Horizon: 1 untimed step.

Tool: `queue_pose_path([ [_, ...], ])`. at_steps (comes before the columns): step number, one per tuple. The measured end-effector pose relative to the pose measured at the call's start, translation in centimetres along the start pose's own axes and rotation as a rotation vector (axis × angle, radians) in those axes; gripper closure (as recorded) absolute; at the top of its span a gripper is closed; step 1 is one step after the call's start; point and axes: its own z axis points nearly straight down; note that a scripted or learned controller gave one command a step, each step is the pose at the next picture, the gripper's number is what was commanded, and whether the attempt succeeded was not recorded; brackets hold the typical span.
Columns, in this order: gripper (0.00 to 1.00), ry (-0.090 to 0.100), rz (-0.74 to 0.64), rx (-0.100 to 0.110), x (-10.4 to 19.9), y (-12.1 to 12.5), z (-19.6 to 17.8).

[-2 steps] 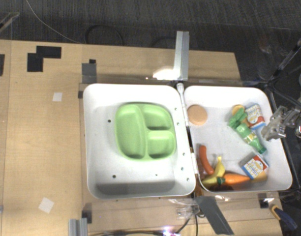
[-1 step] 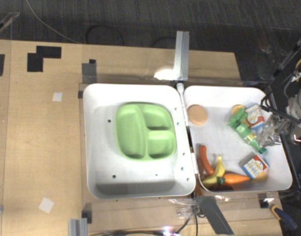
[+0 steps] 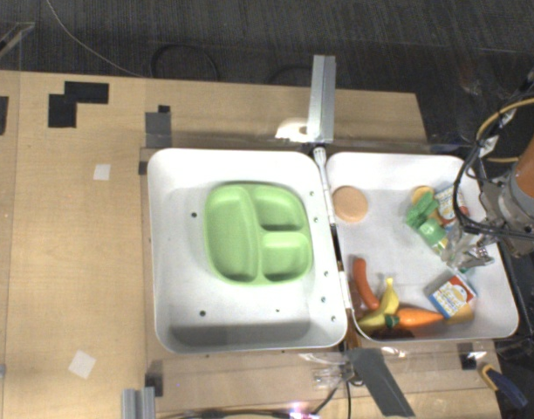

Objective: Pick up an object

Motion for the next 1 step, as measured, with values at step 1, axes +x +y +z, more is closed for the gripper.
queue_pose_path([
  [1, 1.00, 0.000, -0.376, 0.000, 2.27, 0.69, 2.37],
])
